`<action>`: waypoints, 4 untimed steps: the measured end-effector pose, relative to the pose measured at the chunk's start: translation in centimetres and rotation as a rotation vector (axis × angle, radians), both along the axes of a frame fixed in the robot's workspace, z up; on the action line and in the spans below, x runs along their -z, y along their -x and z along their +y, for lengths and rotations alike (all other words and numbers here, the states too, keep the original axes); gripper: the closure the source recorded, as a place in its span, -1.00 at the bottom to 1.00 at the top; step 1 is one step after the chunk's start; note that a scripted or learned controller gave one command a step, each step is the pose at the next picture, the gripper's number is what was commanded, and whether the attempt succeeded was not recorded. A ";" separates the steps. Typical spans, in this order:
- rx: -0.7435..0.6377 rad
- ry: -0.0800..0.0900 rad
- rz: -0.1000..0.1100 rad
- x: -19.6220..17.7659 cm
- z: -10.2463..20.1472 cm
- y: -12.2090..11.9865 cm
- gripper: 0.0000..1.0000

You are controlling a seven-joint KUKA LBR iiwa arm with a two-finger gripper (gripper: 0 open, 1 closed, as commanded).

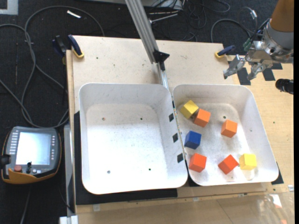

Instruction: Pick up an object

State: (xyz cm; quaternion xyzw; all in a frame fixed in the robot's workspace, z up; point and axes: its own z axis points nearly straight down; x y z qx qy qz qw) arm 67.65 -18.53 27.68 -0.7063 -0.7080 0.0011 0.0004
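Note:
Several small cubes lie in the right bin (254, 106): a yellow cube (189, 108) touching an orange cube (202, 117), another orange cube (229, 128), a blue cube (192, 139), a red-orange cube (197, 162), a red cube (228, 164) and a second yellow cube (248, 161). My gripper (244, 72) hangs above the bench just beyond the right bin's far rim, apart from all the cubes. Its fingers are spread open with nothing between them.
The left bin (88, 125) sits beside the right one. A slanted aluminium post (140, 22) meets the bench where the bins join. Clamps (74, 45) (224, 52) grip the bench's far edge. A teach pendant (30, 153) lies on the floor at left.

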 end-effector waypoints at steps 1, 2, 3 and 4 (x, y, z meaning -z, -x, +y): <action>0.003 -0.003 0.006 14.5 0.6 3.7 -1.00; 0.000 0.003 -0.020 16.1 2.6 6.6 -1.00; 0.003 -0.001 -0.004 17.6 6.1 12.4 -1.00; 0.004 0.000 -0.005 18.1 6.6 13.0 -1.00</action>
